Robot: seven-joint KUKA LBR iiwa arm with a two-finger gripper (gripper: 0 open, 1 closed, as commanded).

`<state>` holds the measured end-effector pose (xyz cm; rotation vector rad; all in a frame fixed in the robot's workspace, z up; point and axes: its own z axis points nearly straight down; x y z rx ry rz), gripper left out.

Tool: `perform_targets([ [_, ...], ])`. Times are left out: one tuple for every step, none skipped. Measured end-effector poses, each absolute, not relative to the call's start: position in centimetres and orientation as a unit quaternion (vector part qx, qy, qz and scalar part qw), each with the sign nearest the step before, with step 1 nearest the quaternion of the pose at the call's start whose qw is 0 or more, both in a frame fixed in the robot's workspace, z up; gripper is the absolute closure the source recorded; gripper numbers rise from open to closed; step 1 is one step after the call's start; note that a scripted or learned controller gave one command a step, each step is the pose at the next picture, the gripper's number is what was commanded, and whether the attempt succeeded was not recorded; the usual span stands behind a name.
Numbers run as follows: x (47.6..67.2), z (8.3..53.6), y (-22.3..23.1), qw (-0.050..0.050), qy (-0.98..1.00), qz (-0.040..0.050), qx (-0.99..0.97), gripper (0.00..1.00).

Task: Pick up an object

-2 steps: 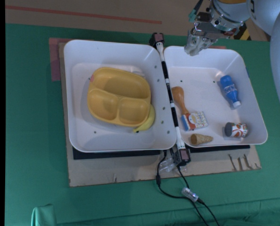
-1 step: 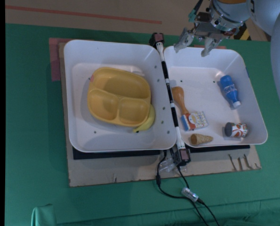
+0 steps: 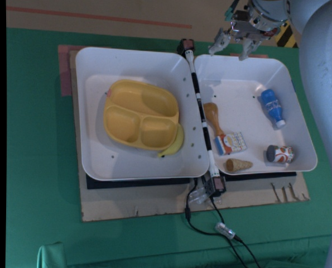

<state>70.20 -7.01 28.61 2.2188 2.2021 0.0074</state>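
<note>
My gripper (image 3: 231,47) hangs above the far rim of the right bin (image 3: 241,74), its two fingers spread apart with nothing between them. In that bin lie a blue bottle (image 3: 272,107), a small can (image 3: 280,154) on its side, a wooden spoon-like piece (image 3: 213,116), a small printed carton (image 3: 231,143) and an ice-cream cone (image 3: 238,164). The left bin (image 3: 93,71) holds a yellow divided plate (image 3: 142,114) with a banana (image 3: 174,146) tucked under its near right edge.
A black-and-white divider bar (image 3: 198,99) runs between the two bins. Cables and a connector (image 3: 225,231) trail over the green cloth in front of the bins. The arm's grey body (image 3: 322,66) stands along the right side.
</note>
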Motion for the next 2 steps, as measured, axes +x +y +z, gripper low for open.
perform_targets([
  [70.1, 21.5, -10.6, -0.001, 0.707, -0.0012, 0.708, 0.00],
  [70.5, 19.9, -13.4, -0.024, 0.714, 0.0109, 0.700, 0.00],
])
